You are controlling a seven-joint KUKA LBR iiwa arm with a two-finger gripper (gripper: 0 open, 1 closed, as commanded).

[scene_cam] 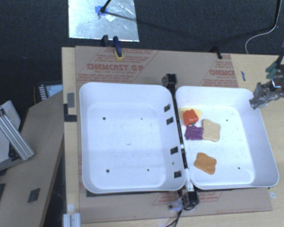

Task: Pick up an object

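Lower edge of the frame: cable ends and a clip [187, 200] are sitting at the near end of the seam between the bins; they are likely fastening the two together.
Orange piece [205, 163]: lying flat in the lower middle of the right bin [255, 141]; it is the nearest object and is standing apart from the others, so it is looking like the easiest to take.
Tan piece [211, 130]: resting in the centre-left of the right bin, touching the purple piece [193, 133] on its left; the pair is crowding toward the divider.
Red piece [190, 116]: sitting just above the purple one, with a yellow piece [184, 110] peeking out behind it; this cluster is offering little room for fingers.
Left bin [128, 136]: lying in the middle left of the frame, sharing the centre seam.
Gripper [261, 98]: hanging at the right edge of the frame, over the right bin's upper right rim; nothing is showing between its fingers; whether they are spread or closed I cannot tell.
Objects relative to gripper: all are lying well to the left of and below it in the frame; the tan piece is the closest, the orange one farther down.
Upper left of the frame: a silvery sheet [103, 13] is lying beyond the bench.
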